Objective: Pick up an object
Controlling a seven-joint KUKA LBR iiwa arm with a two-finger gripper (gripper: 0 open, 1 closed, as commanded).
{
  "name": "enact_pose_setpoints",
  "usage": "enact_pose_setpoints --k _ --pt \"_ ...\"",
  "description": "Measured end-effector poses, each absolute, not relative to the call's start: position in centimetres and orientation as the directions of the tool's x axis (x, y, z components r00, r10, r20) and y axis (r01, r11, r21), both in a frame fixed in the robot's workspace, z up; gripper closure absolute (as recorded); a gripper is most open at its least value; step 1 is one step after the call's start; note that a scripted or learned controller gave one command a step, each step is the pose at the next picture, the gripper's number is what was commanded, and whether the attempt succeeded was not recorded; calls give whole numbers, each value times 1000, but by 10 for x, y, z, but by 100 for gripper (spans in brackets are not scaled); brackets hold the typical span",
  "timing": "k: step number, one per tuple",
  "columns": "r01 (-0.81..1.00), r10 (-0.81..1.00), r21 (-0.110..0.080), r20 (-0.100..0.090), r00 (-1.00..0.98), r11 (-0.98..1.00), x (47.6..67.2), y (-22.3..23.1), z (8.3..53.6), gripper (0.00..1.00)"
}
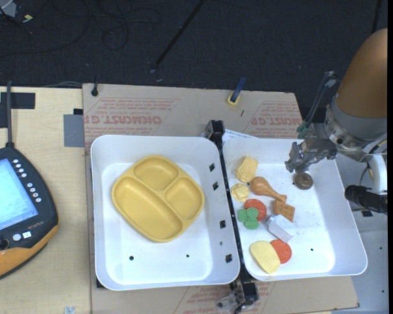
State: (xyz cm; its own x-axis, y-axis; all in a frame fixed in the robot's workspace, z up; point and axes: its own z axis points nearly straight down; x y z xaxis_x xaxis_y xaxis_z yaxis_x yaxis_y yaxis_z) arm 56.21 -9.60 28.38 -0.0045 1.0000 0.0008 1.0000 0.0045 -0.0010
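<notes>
Up close, the pincer (303,169) hangs over the upper right part of the right bin (343,241), low near its floor, and from this slant I cannot tell how it is set; nothing shows in its grip. Just beside it to the left lies a toy drumstick (267,188), with a yellow corn piece (246,169) above that and a small waffle-like square (284,210) below. Further down sit a red tomato with green leaves (251,213), a white block (281,228) and a yellow-and-red pair of pieces (270,254). Across the divider, the left bin (118,267) carries 1 yellow divided plate (158,197). On the tabletop's far left rests a control pendant (13,208). I judge the pick not yet made: the grasp and the lift are both left to do.
</notes>
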Motion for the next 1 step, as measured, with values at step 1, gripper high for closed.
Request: enact_pose_setpoints --k 1 --pt "1000 1000 -4 1 -1 1 474 -76 326 100"
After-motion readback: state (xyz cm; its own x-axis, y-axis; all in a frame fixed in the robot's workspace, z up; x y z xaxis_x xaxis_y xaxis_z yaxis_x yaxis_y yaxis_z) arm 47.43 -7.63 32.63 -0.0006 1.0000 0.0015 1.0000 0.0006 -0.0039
